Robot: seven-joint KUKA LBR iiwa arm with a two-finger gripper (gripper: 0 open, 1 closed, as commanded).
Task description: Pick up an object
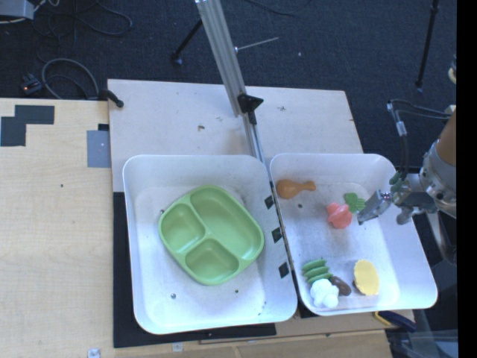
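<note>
Reaching in over the right bin (pixel 417 286), the gripper (pixel 378 204) hovers just beside the red toy (pixel 338 215), jaws apart and holding nothing. Approach step, I judge; next it must lower around the toy and close.

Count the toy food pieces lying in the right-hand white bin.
6, maybe more hidden: an orange drumstick-shaped piece at the back left, a red strawberry-like piece with a small green piece mid-bin, and green pods, a white lump and a yellow round slice in front.
</note>
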